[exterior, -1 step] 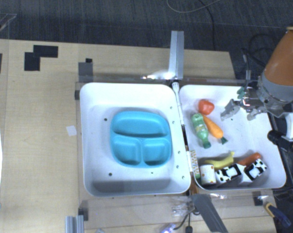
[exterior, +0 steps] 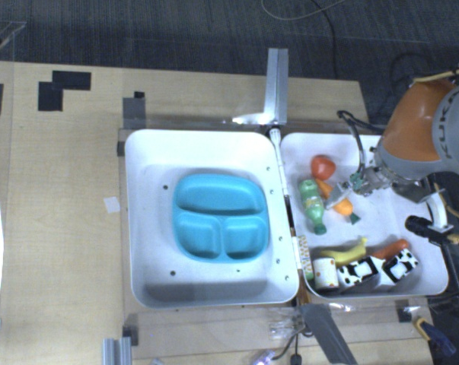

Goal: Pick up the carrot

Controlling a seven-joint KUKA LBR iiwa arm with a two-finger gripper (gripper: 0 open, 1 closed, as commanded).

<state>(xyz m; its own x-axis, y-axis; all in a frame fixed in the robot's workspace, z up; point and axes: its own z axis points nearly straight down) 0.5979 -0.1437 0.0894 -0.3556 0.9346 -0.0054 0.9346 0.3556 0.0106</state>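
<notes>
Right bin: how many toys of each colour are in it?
Red: 2, the tomato and the red piece
Green: 1, the bottle
Orange: 1, the carrot
Yellow: 1, the banana
Black and white: 2, the cow toys and
White: 1, the can
Total: 8, all in the right bin.

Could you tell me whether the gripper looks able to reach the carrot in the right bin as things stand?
Probably yes: the gripper hovers just beside the carrot, which lies uncovered on the bin floor, the green bottle close by.
</notes>
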